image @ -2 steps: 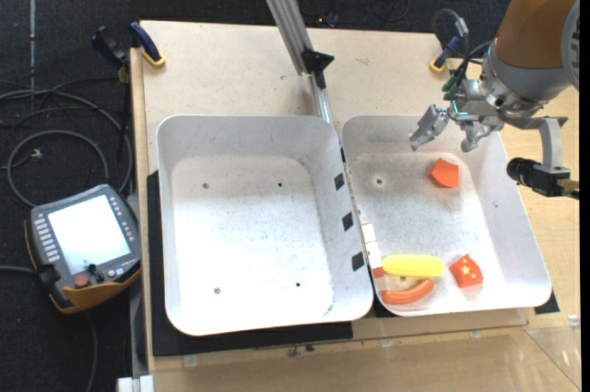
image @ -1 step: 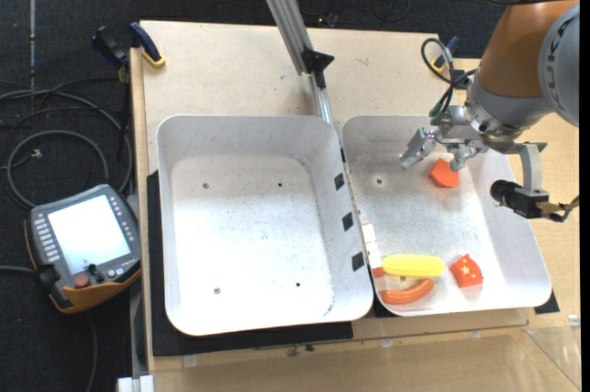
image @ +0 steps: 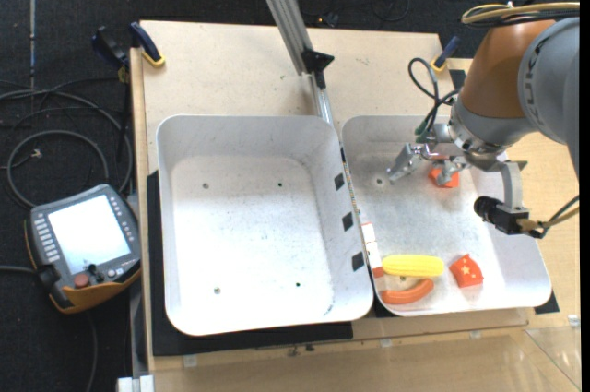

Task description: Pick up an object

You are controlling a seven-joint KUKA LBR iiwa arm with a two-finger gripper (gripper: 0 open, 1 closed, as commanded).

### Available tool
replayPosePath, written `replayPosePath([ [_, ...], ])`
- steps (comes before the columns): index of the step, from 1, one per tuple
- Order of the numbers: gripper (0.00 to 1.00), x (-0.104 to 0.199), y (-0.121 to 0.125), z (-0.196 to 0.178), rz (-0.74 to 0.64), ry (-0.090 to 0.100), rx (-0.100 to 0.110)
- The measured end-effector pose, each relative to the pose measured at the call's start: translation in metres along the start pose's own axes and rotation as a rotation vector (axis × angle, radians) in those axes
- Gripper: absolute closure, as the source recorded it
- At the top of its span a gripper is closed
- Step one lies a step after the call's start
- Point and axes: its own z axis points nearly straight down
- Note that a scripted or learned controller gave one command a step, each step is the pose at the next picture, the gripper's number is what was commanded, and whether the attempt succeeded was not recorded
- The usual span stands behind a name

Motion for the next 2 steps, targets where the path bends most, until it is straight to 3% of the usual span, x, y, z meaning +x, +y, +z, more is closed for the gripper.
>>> replayPosePath([
  [1, 0.00, 0.001, -0.001, 0.054, 0.000, 0.000, 0.000],
  [2, 1.00, 0.000, 0.001, 0.040, 0.001, -0.001, -0.007],
])
